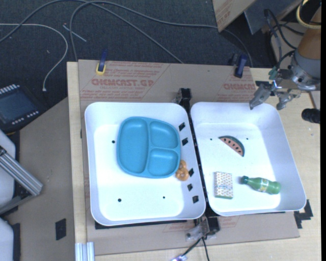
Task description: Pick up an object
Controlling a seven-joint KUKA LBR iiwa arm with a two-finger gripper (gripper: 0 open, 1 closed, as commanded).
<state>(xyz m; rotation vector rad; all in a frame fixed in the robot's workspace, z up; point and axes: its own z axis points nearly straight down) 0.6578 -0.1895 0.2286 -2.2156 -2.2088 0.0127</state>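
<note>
The right bin [285,153] holds a watermelon slice [233,144] toward its middle, a small patterned box [223,184] nearer the front, and a green bottle [261,184] lying on its side at the front right. My gripper [269,99] hovers over the right bin's far right corner. Its two fingers are spread apart with nothing between them. It is well away from all three objects. In the left bin [102,193] a blue divided plate [148,147] lies flat, with a small orange-brown item [182,172] at its right edge.
Black clips run along the divider [189,153] between the bins. Blue clamps [103,61] hold the cardboard at the back. Cables [51,30] lie on the dark floor behind the bench, and a cardboard box [229,12] sits at the top.
</note>
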